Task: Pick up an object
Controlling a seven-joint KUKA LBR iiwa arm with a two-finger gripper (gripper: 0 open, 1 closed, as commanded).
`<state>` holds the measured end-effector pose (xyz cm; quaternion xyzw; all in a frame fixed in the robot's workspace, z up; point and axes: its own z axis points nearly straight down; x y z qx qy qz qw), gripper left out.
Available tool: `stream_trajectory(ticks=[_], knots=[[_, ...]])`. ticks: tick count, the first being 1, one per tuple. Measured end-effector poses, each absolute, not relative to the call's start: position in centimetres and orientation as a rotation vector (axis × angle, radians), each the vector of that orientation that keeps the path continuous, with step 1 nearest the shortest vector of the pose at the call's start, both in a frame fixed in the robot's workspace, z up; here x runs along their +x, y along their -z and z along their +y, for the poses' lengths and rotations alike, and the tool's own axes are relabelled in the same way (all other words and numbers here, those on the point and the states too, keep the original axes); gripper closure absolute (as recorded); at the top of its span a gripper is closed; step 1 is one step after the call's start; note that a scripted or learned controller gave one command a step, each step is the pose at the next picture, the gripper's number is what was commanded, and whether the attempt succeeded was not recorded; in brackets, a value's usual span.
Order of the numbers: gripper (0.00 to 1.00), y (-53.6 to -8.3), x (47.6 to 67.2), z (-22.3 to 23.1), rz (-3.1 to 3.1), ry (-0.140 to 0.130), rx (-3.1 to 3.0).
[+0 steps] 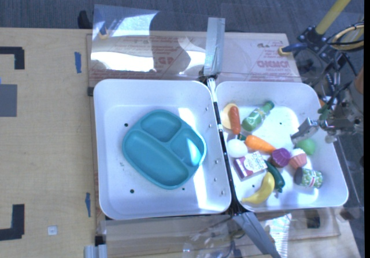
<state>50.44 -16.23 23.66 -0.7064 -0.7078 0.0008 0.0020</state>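
Toys crowd the right bin point(338, 184), so the end effector point(304, 131), whose state I cannot tell, should drop straight onto the green ball point(309, 147) just beside it, clear of neighbours.

Light wooden bench point(40, 153), two shallow white bins side by side toward its right edge, left bin point(110, 193) touching right bin point(332, 190), black corner marks point(14, 57) along left edge

A tray point(163, 148) lies in the left bin point(110, 112); toys fill the right bin point(332, 184).
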Motion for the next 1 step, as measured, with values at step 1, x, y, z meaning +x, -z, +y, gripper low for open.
stream_trajectory(ticks=[1], knots=[[0.00,-11.38,57.47,-13.63,-2.040,-0.007,-2.380]])
